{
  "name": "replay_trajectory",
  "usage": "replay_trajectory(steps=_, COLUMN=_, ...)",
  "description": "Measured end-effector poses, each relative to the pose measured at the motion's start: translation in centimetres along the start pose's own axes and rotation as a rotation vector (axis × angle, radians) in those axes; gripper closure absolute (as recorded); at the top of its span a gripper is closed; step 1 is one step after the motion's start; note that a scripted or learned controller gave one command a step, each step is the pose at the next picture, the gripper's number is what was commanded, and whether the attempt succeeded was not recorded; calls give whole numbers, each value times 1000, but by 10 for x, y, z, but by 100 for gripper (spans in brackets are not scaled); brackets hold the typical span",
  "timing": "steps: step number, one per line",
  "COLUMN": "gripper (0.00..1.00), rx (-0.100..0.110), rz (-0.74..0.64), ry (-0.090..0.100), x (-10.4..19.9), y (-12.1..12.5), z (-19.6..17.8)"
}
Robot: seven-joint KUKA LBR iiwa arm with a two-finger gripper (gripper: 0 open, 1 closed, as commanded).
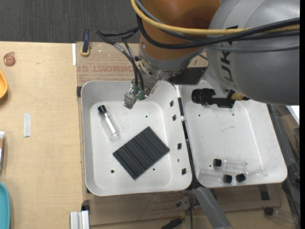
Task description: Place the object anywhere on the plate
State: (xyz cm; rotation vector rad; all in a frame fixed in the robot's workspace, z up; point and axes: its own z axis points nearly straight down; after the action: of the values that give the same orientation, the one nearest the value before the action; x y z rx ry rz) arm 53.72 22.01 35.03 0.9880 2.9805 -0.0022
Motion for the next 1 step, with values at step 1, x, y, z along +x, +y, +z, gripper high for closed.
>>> replay_trajectory(steps=1, gripper=100, rx=1, rz=-112, ry=2, x=-11, y=18, z=86)
